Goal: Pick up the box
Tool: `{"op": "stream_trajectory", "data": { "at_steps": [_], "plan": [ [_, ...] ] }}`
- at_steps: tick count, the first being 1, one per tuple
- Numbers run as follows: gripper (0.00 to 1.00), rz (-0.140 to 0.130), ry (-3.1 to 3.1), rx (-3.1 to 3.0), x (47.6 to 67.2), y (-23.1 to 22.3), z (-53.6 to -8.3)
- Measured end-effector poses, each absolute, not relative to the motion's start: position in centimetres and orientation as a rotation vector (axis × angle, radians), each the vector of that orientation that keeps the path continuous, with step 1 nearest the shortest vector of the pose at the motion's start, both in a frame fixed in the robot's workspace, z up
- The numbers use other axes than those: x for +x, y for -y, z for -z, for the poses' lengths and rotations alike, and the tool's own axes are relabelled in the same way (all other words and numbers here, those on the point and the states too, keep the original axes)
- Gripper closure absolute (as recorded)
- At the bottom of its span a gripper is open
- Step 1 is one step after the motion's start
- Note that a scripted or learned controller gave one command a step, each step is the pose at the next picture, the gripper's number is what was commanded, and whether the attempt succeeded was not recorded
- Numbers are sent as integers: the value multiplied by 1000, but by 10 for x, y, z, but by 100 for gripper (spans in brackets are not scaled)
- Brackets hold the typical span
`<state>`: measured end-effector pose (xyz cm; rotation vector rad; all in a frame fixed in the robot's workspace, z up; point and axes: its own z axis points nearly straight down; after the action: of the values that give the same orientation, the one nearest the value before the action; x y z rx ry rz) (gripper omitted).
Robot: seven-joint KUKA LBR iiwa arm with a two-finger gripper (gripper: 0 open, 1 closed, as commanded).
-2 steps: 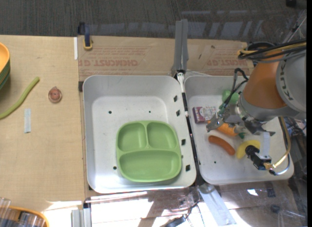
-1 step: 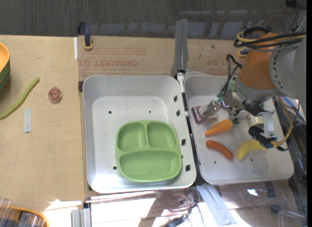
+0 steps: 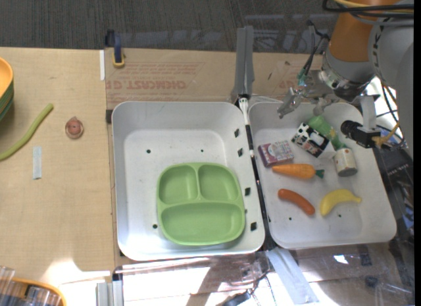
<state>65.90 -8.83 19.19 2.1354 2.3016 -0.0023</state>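
Observation:
The box (image 3: 275, 153) is small and pink-purple, lying flat in the right bin (image 3: 368, 232) near its left wall. My gripper (image 3: 304, 106) hangs over the far end of that bin, up and to the right of the box and apart from it. Its two metal fingers (image 3: 287, 108) are spread open with nothing between them. A black-and-white toy (image 3: 309, 140) and a green bottle (image 3: 323, 129) lie just below the gripper.
Around the box lie a carrot (image 3: 297, 171), a red sausage (image 3: 296, 201), a banana (image 3: 339, 201) and a small beige can (image 3: 345, 162). The left bin (image 3: 131, 166) holds a green divided plate (image 3: 199, 204). Cables hang by the arm at right.

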Motion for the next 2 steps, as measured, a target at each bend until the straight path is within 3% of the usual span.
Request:
{"op": "stream_trajectory", "data": {
  "at_steps": [1, 2],
  "plan": [
    [0, -7, -2351, 2075, 594, 99, -97],
    [0, 27, -2112, 2373, 642, 93, -94]
  ]
}}
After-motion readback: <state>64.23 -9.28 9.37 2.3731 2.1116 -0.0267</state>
